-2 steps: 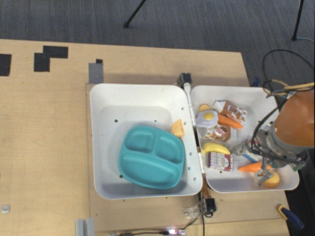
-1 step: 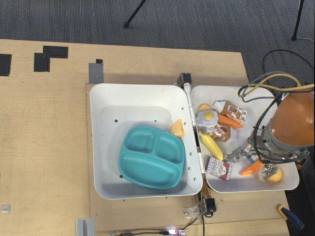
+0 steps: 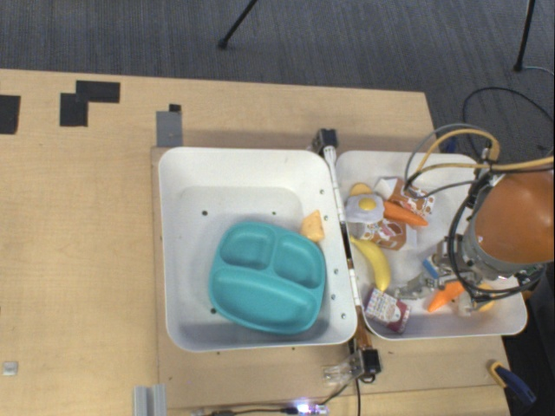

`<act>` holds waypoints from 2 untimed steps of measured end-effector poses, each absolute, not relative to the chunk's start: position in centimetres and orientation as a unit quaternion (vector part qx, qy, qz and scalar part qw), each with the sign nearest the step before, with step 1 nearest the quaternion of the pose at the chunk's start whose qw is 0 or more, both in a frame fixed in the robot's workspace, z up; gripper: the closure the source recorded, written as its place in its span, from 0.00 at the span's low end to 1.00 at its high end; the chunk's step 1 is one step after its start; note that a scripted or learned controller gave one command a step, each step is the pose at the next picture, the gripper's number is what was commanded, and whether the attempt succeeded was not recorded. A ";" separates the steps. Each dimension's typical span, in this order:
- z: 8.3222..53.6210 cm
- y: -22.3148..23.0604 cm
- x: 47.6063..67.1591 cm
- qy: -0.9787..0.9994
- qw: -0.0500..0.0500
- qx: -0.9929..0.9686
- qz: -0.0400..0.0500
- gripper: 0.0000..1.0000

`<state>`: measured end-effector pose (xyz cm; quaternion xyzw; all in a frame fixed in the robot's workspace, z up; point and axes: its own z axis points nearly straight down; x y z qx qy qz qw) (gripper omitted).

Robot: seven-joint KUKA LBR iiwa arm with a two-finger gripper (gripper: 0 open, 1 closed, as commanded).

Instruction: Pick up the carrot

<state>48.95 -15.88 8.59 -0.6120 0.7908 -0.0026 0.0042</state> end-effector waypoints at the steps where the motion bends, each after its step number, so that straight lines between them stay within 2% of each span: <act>1: 9.2 -15.6 50.0 0.663 0.017 -0.748 -0.018 0.00; 2: 8.5 -16.0 48.8 0.563 0.001 -0.827 -0.002 0.00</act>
